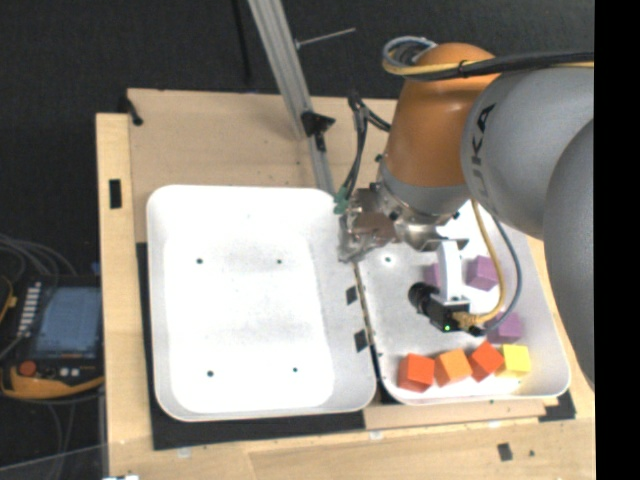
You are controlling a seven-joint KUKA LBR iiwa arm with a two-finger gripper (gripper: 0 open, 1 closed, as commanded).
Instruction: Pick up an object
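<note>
The end effector (360, 236) sits mid-frame, over the rim where the left bin (240, 298) meets the right bin (395, 313); I cannot tell whether it is clenched or released. At the right bin's lower edge, three orange-red blocks (453, 366) line up beside a yellow block (516, 358). Purple blocks (483, 272) lie above them, partly hidden.
</note>
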